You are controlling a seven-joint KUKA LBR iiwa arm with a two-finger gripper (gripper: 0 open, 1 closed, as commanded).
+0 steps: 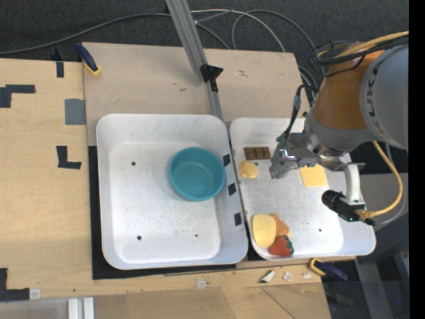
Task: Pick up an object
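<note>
Your grey two-finger gripper [281, 165] hangs over the right shallow white bin [332, 248]; I cannot tell its opening or hold, though bare floor lies below it

a grey metal pole [189, 35] slants across the tan board [153, 78] behind the bins. black cables [259, 22] loop over dark carpet. blue-and-yellow clamps [87, 58] grip the board's far-left corner and near edge [327, 269].
</note>
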